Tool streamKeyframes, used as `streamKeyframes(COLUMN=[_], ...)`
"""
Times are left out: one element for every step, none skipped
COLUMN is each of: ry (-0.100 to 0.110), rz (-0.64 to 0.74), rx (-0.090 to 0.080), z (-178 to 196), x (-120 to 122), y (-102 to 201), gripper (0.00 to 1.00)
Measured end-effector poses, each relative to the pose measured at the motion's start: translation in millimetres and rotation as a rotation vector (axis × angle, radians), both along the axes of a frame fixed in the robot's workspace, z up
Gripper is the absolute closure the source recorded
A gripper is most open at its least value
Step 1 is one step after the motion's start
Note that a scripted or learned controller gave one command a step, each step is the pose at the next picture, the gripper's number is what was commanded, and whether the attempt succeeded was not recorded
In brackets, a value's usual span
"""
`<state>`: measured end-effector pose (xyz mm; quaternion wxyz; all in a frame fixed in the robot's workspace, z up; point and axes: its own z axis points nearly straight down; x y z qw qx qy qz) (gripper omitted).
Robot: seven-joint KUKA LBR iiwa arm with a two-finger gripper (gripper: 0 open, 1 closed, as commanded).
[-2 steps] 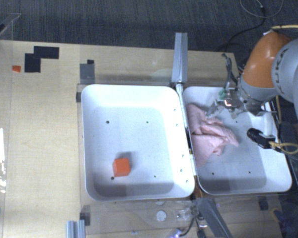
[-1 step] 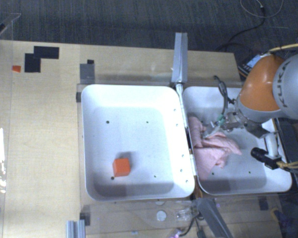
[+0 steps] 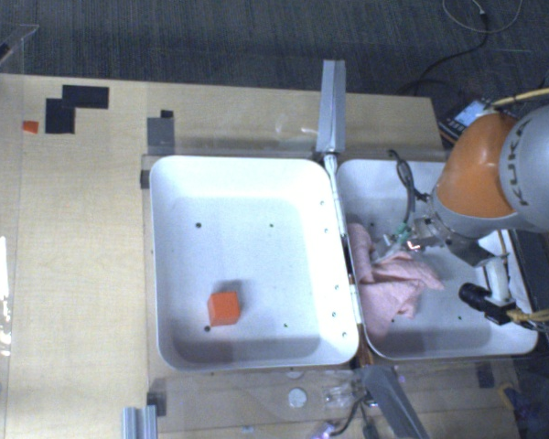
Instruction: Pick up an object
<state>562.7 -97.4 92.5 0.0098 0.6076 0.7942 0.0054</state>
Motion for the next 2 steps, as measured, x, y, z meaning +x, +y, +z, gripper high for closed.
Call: streamKeyframes(ry=[-0.008, 0.012], rz=[0.003, 0.147], rx=[0.003, 0.001], z=[13, 94], x=[4, 32], y=[3, 45], gripper=[1.0, 1.0])
